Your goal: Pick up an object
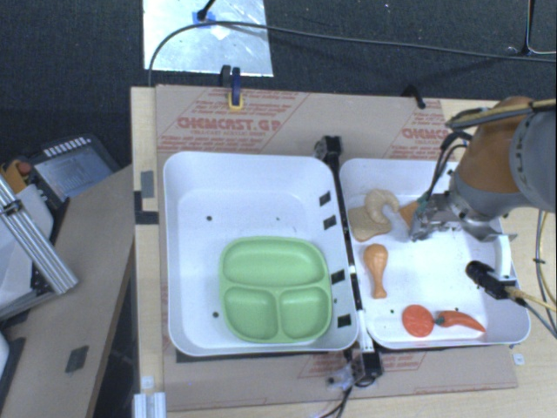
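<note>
Gripper (421, 227) low in the right bin (435, 333), beside the beige toy (372, 215); its claw state cannot be told. Risk, judged: a closing claw nudges the toy aside and grasps nothing.

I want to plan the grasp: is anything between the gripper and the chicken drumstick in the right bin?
Nothing visible is. The gripper sits above bare white floor of the right bin; the chicken drumstick lies left and nearer the camera. The beige mushroom-shaped toy lies beside that path.
</note>
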